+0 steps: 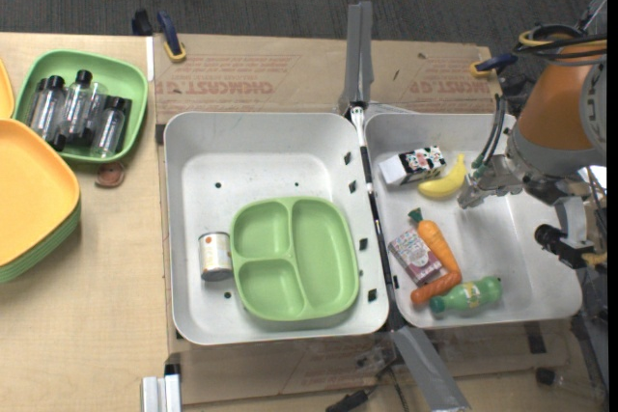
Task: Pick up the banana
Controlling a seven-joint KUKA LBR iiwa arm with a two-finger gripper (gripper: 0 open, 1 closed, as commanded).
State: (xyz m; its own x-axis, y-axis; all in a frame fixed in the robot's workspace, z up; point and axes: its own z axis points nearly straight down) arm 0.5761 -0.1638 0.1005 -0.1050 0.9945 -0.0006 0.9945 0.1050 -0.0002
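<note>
over the right bin [541, 309], the pincer [475, 191] is seen hanging low at the end of the grey arm [550, 145], just beside the banana [442, 183]; whether it is spread or closed cannot be told from this slant, and nothing is seen clamped in it. the banana is found in the upper part of the right bin, its curved yellow body lying flat, with a small printed box [413, 164] touching it on the far side. the pincer's place at the banana's outer tip is judged to suit an approach from the free side, since the box crowds the other.

nearer the front of the same bin, a carrot [436, 243], tapered and matte orange, is laid beside a glossy pink packet [412, 257], and a green bottle [465, 297] rests on its side against a second orange piece. these are well apart from the banana and are judged unlikely to hinder a grasp.

the left bin [193, 178] is occupied by a smooth green divided tray [294, 258] and a small metal can [214, 256] lying just beside it. on the worktop [87, 323] beyond, orange plates [34, 203] are stacked, and dark-capped vials are kept in a green dish [82, 106].
</note>
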